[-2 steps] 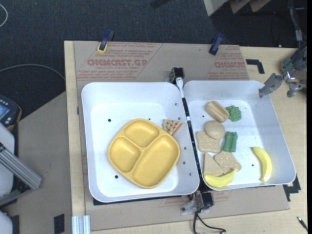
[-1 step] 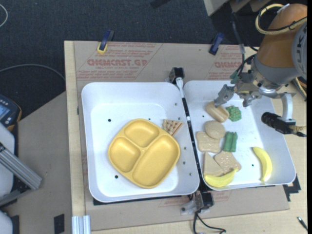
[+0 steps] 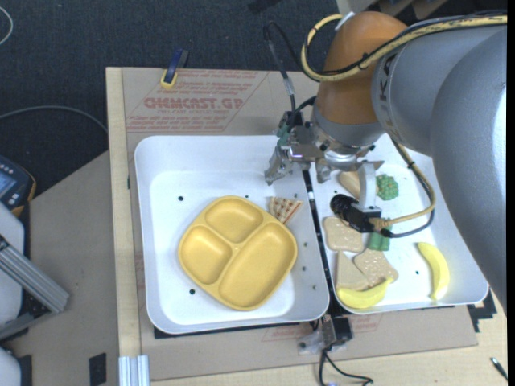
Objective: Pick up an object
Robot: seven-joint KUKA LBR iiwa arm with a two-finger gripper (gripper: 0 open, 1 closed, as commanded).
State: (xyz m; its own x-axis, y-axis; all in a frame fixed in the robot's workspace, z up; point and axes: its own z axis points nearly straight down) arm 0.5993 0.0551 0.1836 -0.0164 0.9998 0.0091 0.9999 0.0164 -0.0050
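The tool (image 3: 279, 170) hung with nothing visibly between its fingers; their spread I could not tell. Just below it the tan waffle-patterned toy wedge (image 3: 283, 208) lay ungrasped, so the pick seemed undone.

Red lettering reads "CHEMCAST G P" on the brown board (image 3: 201, 103), up at twelve o'clock from the left bin (image 3: 153, 215); smaller lines above and below are too blurred to read.

Bright, even overhead light is washing the two shallow white plastic bins (image 3: 153, 215), nearly bleaching their floors. The glossy yellow compartment plate (image 3: 237, 252) is throwing only a thin, soft shadow toward six o'clock. A sheen is showing on the arm's orange band (image 3: 358, 63) at one o'clock. Toward three o'clock the grey arm casing (image 3: 459, 111) is looking soft and out of focus.
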